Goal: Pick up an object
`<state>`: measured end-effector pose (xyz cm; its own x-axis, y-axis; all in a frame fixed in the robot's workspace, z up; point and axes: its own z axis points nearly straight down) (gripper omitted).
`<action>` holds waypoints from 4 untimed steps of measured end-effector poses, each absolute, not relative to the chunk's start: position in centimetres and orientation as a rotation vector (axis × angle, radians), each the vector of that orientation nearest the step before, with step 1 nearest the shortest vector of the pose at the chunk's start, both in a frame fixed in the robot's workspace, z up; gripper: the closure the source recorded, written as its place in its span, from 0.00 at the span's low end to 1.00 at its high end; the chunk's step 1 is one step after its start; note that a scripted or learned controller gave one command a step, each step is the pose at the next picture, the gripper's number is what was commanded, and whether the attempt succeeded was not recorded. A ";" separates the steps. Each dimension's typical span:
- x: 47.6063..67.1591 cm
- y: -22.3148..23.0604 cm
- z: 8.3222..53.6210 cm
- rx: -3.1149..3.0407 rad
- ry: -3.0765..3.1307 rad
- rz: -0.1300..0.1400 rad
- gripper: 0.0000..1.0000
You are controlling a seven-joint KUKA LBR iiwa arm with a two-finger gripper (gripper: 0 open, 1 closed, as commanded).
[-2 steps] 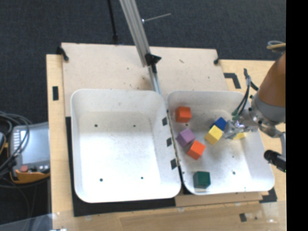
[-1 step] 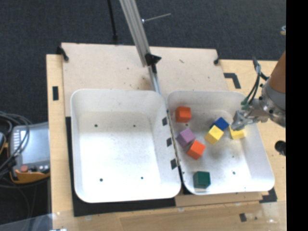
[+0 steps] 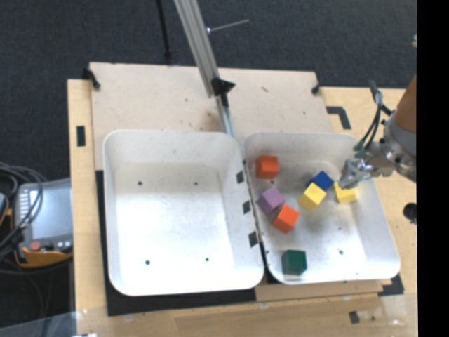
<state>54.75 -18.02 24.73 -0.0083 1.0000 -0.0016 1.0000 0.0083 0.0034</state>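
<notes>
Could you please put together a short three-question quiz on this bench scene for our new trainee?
1. True or false: all the blocks lie in the right bin.
2. Which block lies nearest the gripper? A) green block B) the yellow block at the right C) purple block
3. How many orange blocks are there?

Key:
1. True.
2. B. The gripper is just above that yellow block; a blue block and a second yellow block lie just to the left of it.
3. Two: one near the bin's far left corner, one beside the purple block.
</notes>
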 end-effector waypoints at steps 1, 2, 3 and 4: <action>55.2 -13.5 23.9 2.214 2.227 0.001 1.00; 55.9 -7.7 23.3 2.214 2.230 0.002 1.00; 56.7 -2.8 23.4 2.213 2.229 0.003 1.00; 56.5 1.8 22.6 2.215 2.229 0.000 1.00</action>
